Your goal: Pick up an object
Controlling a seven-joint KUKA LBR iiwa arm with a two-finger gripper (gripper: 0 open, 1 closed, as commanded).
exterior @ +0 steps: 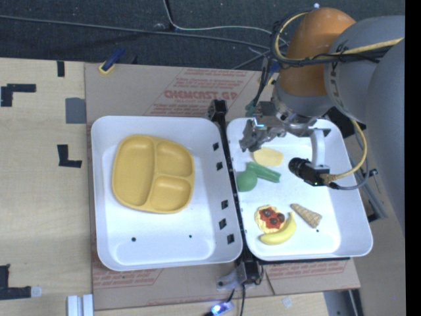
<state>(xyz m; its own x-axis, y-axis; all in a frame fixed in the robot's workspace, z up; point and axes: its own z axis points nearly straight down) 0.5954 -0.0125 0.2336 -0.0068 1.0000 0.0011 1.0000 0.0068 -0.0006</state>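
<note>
My gripper (pixel 252 137) hangs over the far left part of the right bin (pixel 348 239), just above and left of a pale yellow piece (pixel 268 157). A green toy (pixel 255 175) lies just below the gripper. Nearer the front sit a small pizza toy (pixel 269 217), a yellow banana (pixel 279 233) curled beside it, and a tan cone (pixel 306 215). None of these things sits between the gripper's fingers.
The left bin (pixel 118 245) holds a yellow divided plate (pixel 153 174). A black hinge strip (pixel 225 176) runs between the two bins. Brown cardboard (pixel 197 91) lies under both bins, with cables across the dark floor behind.
</note>
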